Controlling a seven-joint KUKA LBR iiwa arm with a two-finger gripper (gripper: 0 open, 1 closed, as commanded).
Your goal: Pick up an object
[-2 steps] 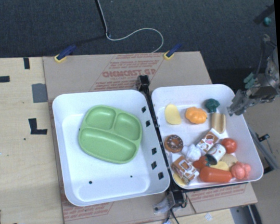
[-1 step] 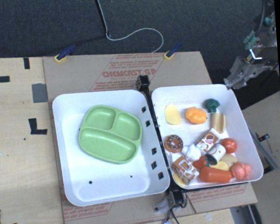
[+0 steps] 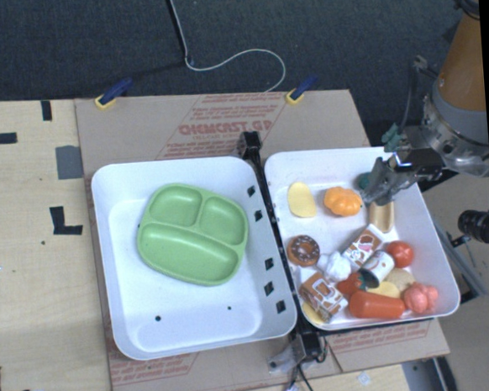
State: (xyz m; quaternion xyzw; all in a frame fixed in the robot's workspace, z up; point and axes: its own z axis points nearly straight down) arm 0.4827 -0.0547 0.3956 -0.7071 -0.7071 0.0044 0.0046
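- Nearest edge of the right bin (image 3: pixel 440 242): a red sausage-shaped piece (image 3: pixel 375 307) lies by the front wall, a pink lumpy piece (image 3: pixel 421 298) just beside it toward the front right corner.
- Front left corner of that bin: a brown-and-white patterned packet (image 3: pixel 320 294), touching the pile.
- Just behind: a red tomato-like piece (image 3: pixel 398 254), a second small patterned packet (image 3: pixel 362 246), and some white and dark bits I cannot identify, all crowded together.
- A chocolate donut (image 3: pixel 303 251) sits by the bin's left wall, slightly apart from the pile.
- Mid bin: a tan upright block (image 3: pixel 382 217), directly below my claw in this view.
- My claw (image 3: pixel 377 185) is over the bin's far right part, above the block and just right of the orange round piece (image 3: pixel 342 201). Claw state: cannot tell, the tips blur together.
- A yellow egg-like piece (image 3: pixel 301 199) lies left of the orange one, near but apart.
- Left bin (image 3: pixel 128 326): a green divided plate (image 3: pixel 193 232) lies flat, tilted diagonally.
- Farthest: cardboard sheet (image 3: pixel 222 120) under both bins, a white cable (image 3: pixel 234 60) looping behind it.
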